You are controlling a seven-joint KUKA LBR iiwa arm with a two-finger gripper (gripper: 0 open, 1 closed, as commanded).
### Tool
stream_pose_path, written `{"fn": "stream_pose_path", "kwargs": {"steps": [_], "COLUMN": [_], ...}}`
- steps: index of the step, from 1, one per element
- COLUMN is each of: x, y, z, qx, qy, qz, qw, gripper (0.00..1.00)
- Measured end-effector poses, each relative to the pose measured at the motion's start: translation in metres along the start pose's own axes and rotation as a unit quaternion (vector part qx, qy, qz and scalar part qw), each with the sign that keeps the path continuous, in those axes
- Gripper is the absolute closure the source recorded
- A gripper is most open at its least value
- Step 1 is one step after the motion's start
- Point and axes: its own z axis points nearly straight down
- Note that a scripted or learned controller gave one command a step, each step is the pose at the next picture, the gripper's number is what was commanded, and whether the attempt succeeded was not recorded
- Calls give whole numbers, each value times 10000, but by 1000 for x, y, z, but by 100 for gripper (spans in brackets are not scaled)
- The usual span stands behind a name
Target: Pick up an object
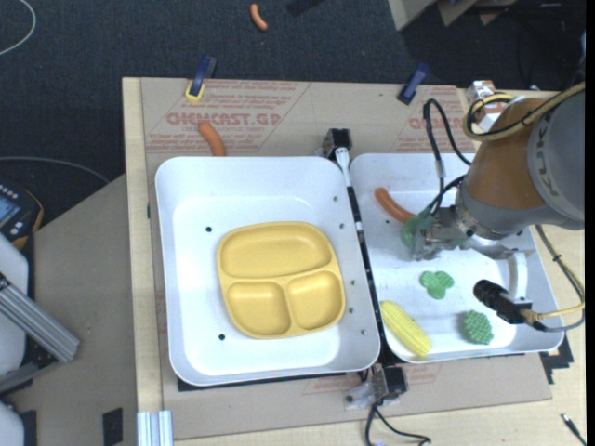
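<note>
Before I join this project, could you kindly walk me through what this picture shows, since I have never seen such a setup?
Gladly. One camera, fixed above a bench, looks down at a slant. The grey machine with the orange band coming in from the right is a robot arm; at its tip sits a two-finger gripper, lowered into the right bin. Two shallow white bins sit side by side. The left bin holds a yellow divided plate. The right bin holds toy food: an orange sausage, a corn cob and two green vegetable pieces. Something green sits right at the gripper, but I cannot tell whether it is held. Another sausage lies on the board behind the bins.
</note>
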Motion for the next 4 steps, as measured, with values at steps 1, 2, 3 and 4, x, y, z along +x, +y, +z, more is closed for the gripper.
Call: {"fn": "stream_pose_path", "kwargs": {"steps": [1, 2, 3, 4], "x": [-1, -4, -4, 49], "y": [12, 21, 22, 12], "z": [-56, -103, -132, -131], "qx": [-37, -35, -29, 16], "qy": [-11, -11, -9, 16], "qz": [-12, -12, -13, -33], "qw": [10000, 10000, 10000, 10000], "gripper": [100, 100, 100, 100]}}
